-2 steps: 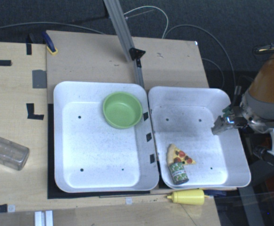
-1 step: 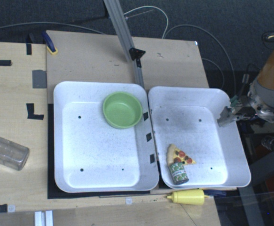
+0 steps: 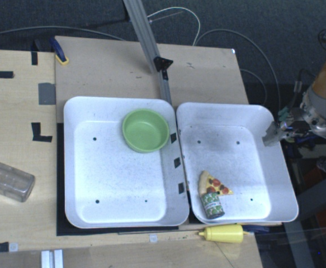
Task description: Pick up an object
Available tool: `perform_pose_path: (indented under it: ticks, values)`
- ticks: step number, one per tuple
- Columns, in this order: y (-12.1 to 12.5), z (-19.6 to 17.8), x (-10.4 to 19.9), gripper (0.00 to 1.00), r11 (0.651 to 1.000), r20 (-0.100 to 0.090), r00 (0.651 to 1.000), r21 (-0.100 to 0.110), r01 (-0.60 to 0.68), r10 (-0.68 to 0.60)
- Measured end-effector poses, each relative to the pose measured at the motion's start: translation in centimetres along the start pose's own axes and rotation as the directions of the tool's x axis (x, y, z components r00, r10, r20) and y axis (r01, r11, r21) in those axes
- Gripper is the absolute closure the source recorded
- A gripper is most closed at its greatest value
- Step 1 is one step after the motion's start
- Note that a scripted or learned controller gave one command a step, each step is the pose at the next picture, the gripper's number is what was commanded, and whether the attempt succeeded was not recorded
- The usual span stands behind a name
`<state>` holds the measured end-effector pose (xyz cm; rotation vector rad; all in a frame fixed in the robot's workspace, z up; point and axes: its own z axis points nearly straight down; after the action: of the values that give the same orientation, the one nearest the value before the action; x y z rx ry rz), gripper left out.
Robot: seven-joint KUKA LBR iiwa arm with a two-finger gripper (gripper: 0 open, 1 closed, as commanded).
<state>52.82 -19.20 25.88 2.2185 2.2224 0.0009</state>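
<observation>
A green bowl (image 3: 146, 130) sits at the back right of the left bin (image 3: 84, 166). In the right bin (image 3: 246, 161), near its front, lie a toy pizza slice (image 3: 214, 184) and a small green can (image 3: 212, 204) side by side, touching. My gripper (image 3: 277, 132) hangs over the right bin's far right rim, well away from these objects. Nothing shows between its fingers.
A yellow mustard bottle (image 3: 225, 234) lies on the bench just in front of the right bin. A clear plastic container (image 3: 6, 178) lies at the left edge. A slanted metal pole (image 3: 146, 32) rises behind the bins, with cables at the back right.
</observation>
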Motion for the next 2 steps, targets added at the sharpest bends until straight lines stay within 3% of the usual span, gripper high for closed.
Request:
perform_pose_path:
  ticks: [2]
  values:
    - [1.9, 0.0, 11.1, 1.0, 1.0, -0.002, 1.0, 0.003, 0.005, -0.005]
